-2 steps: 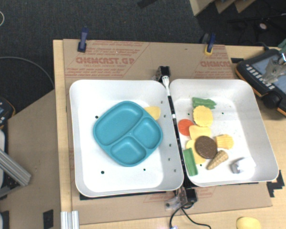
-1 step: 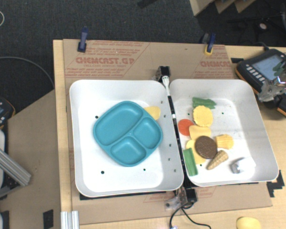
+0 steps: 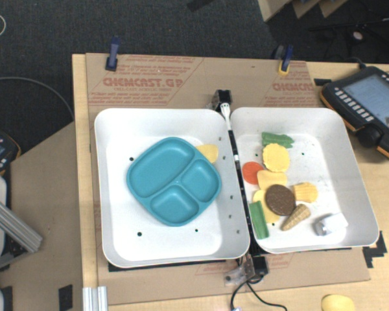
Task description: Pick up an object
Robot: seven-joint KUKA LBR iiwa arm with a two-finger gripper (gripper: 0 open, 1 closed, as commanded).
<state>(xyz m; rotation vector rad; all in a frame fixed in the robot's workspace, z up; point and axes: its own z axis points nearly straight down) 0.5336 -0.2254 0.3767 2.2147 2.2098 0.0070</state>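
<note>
The right bin (image 3: 342, 149) holds a cluster of toy food: a green leafy piece (image 3: 277, 139), a yellow round piece (image 3: 275, 157), a red disc (image 3: 251, 172), a brown cookie (image 3: 280, 199), a yellow ridged piece (image 3: 305, 192), a tan cone (image 3: 295, 216), a green stick (image 3: 259, 219) and a small grey piece (image 3: 323, 225). In the left bin (image 3: 113, 193) lies a blue divided plate (image 3: 174, 181), with a yellow piece (image 3: 207, 151) at its upper right edge.
Both bins rest on a brown cardboard sheet (image 3: 149, 80) held by two blue clamps (image 3: 113, 53). A black pendant device (image 3: 363, 102) lies to the right of the bins. A yellow object (image 3: 337, 302) sits near the bottom edge.
</note>
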